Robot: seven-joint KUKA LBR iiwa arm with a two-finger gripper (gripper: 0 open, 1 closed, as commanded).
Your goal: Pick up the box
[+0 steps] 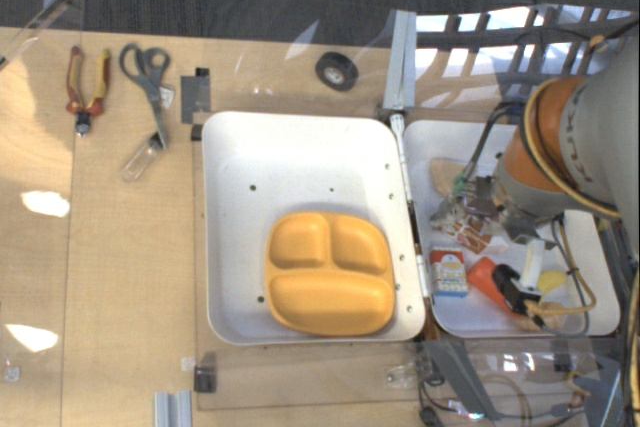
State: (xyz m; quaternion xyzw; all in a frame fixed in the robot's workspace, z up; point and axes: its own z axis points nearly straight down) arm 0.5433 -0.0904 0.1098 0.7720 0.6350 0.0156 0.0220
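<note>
A small box (450, 273), red on top with a white and blue front, lies near the front left corner of the right bin (418, 215). My gripper (473, 212) hangs low over the middle of that bin, a little behind and to the right of the box and apart from it. Clutter and cables around the tip blur its outline. The grey arm with its orange band (545, 150) covers the back right of the bin.
Beside the box lie an orange tool (492, 277), a yellow and white item (540, 273) and a patterned packet (470, 235). The left bin (300, 155) holds a yellow divided tray (328, 272). Pliers (84, 87), scissors (148, 80) and a tape roll (336, 69) rest on the bench.
</note>
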